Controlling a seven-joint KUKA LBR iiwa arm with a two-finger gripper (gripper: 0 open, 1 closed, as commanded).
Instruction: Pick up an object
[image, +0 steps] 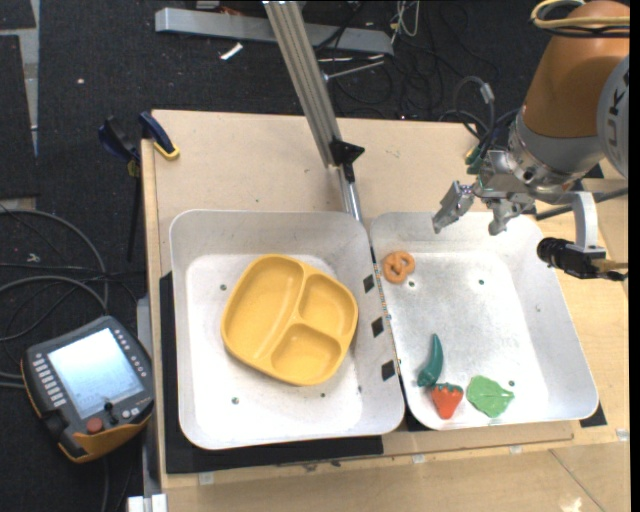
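Observation:
My gripper (474, 212) hangs above the far edge of the right bin (520, 300), fingers spread apart with nothing between them. An orange pretzel-shaped piece (398, 266) lies near that bin's far left corner, left of and below the gripper. Near the bin's front lie a teal pepper-like piece (431, 361), a red strawberry (447, 399) and a green leaf-like piece (489, 395), close together. A yellow divided plate (290, 318) sits in the left bin (200, 300).
A slanted metal pole (312, 85) crosses from the top to the gap between the bins. A teach pendant (88, 383) lies on the floor at the left. A blue-and-yellow clamp (150, 135) grips the bench's far left corner.

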